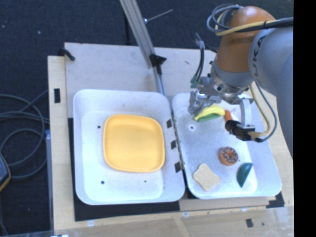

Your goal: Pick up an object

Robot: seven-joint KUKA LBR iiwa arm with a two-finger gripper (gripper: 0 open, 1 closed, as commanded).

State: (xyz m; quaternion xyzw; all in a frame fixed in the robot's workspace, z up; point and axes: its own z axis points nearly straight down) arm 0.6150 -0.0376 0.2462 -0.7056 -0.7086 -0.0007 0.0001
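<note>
Camera view: the grey arm [276,48] with its orange band [242,38] is reaching in from the right and hanging over the far end of the right bin [261,186]. The gripper [200,102] is sitting low at that bin's far left corner, right against a yellow banana [209,114] with green tips. The metal fingers [196,105] are pointing down just beside the banana's left end. Cannot tell how wide they are standing, or whether anything is lying between them; they are blurred and small.

An orange piece [227,115] is peeking out just right of the banana, partly under a black part of the wrist gear [239,130]. Nearer the front, a round brown donut [228,156], a tan bread slice [206,177] and a dark green wedge [244,174] are lying apart from one another.

The left bin [84,132] is holding a yellow square plate [133,143] near its middle.

Dark letters are showing on the grey arm casing at the right edge, cut off and not readable. A metal pole [140,33] is slanting up from between the bins.
</note>
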